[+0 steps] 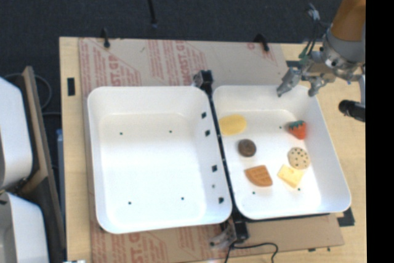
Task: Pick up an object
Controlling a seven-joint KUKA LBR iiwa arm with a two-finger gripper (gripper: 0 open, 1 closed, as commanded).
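Gripper hovers over the far rim of the right bin, fingers spread apart, nothing between them. All objects sit in that bin: strawberry nearest the gripper, just below it; yellow disc by the bin's left wall; brown round piece, toast-like piece, cookie and yellow block toward its near edge

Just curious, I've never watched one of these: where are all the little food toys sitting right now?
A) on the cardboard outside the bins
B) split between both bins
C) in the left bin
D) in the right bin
D: the yellow disc, brown round piece, cookie and the others all lie in the right bin.
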